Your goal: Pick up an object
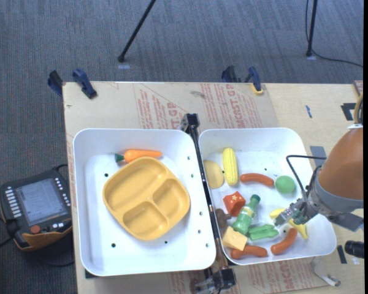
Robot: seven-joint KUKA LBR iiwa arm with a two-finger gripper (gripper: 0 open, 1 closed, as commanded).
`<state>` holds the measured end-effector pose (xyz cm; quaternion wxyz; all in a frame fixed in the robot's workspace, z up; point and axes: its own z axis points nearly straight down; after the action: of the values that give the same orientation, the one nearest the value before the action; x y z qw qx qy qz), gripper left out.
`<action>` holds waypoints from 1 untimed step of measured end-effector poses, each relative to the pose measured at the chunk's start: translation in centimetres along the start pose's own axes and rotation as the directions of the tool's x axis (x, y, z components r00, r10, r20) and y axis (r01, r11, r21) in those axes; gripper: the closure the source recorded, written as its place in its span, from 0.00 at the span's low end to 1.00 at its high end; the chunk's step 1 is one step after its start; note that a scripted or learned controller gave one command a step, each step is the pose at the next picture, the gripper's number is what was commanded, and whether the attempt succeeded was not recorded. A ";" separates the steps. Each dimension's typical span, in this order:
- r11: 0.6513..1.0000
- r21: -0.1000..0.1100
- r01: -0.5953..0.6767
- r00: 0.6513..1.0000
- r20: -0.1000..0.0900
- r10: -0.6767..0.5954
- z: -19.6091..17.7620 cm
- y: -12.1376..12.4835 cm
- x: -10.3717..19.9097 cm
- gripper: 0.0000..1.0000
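At the near edge of the right bin (319, 241), toward 5 o'clock, a sausage (248, 251) and a cheese wedge (235, 240) lie beside a green pepper (262, 231). Just past them the gripper (289, 217) hangs low over a yellow banana (288, 220); I cannot tell its state. Farther off at 9 o'clock, the left bin (89, 164) holds a yellow divided plate (146, 198) and a carrot (141, 155).

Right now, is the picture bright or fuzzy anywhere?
Camera view: light is even and soft, shadows faint; the white right bin looks washed out; the gripper is a bit blurry, while the yellow plate stays sharp.
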<state>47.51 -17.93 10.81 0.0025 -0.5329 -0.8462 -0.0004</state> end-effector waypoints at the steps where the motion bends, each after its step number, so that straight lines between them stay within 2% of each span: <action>1: 1.000 0.000 0.000 1.000 0.000 0.000 0.0 0.0 0.0 0.00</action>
<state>47.50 -17.93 10.81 0.0025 -0.5329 -0.8462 -0.0004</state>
